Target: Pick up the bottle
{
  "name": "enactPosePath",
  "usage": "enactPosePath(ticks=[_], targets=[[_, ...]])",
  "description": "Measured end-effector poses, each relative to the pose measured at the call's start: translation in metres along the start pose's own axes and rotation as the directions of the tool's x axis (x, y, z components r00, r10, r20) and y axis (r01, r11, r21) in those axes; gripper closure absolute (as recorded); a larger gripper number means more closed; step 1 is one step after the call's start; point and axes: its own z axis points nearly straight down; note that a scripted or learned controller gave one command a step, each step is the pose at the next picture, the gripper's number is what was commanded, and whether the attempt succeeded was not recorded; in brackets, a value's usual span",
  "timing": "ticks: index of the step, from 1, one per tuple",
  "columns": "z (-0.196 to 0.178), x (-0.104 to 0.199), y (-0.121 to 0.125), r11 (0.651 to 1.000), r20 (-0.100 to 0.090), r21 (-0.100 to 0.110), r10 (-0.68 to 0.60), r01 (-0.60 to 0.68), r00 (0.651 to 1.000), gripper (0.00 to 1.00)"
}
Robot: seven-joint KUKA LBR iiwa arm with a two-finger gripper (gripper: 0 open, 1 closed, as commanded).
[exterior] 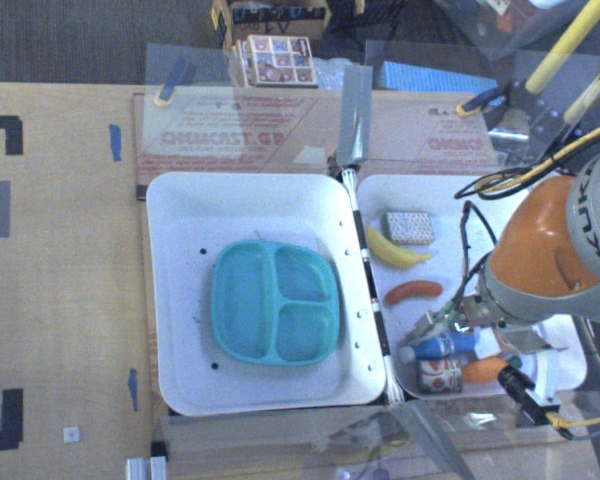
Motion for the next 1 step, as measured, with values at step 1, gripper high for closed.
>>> enactPosePath(ticks=[1], targets=[[-0.0960, 0.0173, 0.0025, 0.988, -0.001, 0.009, 0.153, -0.153, 0.988, 0.00]])
